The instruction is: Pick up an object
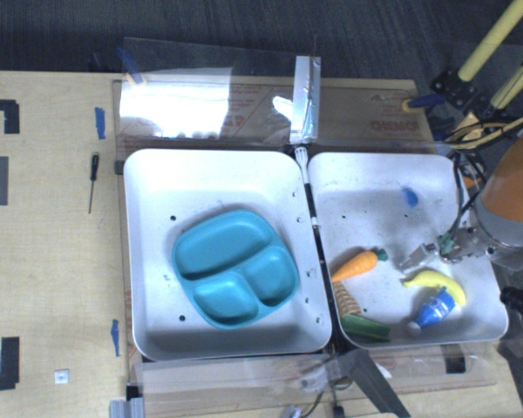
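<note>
The right bin (375,174) holds an orange carrot (356,266) with a green top at its left-centre. A yellow banana (432,279) lies to the carrot's right, and a blue and white bottle-like toy (437,307) lies just below the banana. A dark green cucumber (364,326) and a brown ridged piece (343,301) rest near the bin's front left corner. A small blue item (410,198) sits toward the back. My gripper (425,253) reaches in from the right, low over the bin floor, just above the banana and right of the carrot, with nothing visibly in it.
The left bin (157,198) carries a blue divided plate (234,266). A clear plastic sheet (209,103) lies behind the bins. Cables and yellow tubing (497,33) run at the far right, and a screwdriver (92,181) lies on the bench to the left.
</note>
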{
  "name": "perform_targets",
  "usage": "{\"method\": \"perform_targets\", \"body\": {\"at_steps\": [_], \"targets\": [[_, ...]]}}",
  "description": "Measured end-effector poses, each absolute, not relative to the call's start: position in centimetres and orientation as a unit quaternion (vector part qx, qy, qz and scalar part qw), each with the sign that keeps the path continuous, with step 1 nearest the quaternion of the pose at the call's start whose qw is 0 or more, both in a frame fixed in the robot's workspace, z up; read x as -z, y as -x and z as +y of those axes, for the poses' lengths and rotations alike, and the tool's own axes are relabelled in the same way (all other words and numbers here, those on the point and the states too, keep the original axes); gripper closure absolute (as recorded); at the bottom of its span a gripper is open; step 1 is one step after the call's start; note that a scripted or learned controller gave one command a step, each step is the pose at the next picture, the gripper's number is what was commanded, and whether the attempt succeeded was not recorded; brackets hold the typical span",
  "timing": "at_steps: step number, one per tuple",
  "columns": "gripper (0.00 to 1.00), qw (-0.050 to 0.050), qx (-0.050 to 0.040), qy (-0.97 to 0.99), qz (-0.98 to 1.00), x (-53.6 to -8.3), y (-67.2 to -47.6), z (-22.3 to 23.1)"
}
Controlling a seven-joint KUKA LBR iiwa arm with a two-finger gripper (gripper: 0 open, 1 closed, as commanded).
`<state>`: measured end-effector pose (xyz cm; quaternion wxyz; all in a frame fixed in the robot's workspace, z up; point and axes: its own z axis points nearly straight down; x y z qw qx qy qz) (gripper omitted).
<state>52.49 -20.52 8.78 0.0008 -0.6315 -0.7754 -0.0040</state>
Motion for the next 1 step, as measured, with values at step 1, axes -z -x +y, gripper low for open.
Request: {"method": "perform_targets", "body": {"at_steps": [1], "targets": [[0.0,-0.002,0.0016,0.719,-0.695,-8.65,-57.41,-19.14]]}}
